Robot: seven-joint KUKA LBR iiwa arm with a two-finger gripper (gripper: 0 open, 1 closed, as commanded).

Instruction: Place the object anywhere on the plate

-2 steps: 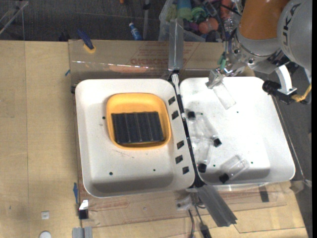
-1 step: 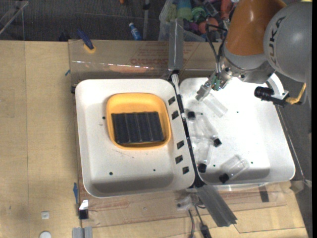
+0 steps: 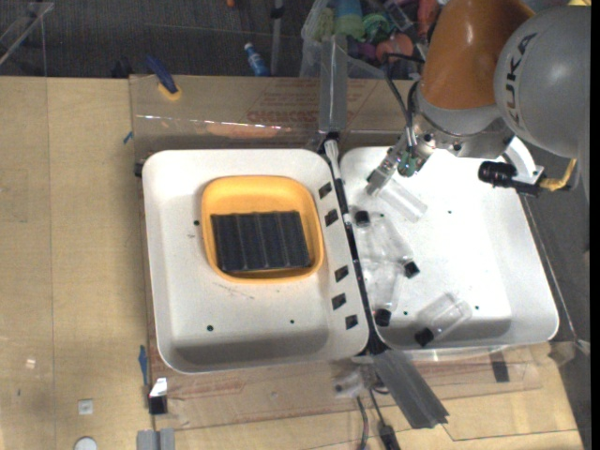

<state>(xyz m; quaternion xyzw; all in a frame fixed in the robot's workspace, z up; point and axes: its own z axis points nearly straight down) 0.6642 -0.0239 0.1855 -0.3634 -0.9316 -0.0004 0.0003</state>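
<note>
The dark ridged object (image 3: 260,241) lies flat on the yellow plate (image 3: 217,198) in the left bin (image 3: 169,251). The gripper (image 3: 394,169) hovers over the right bin (image 3: 506,251); its state cannot be told. Retreating clear would suit.

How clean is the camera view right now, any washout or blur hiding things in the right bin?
Camera view: the right bin is washed out, so the clear object near its front barely stands out; the orange plate and dark object in the left bin read sharply; the pincer looks slightly soft.
</note>
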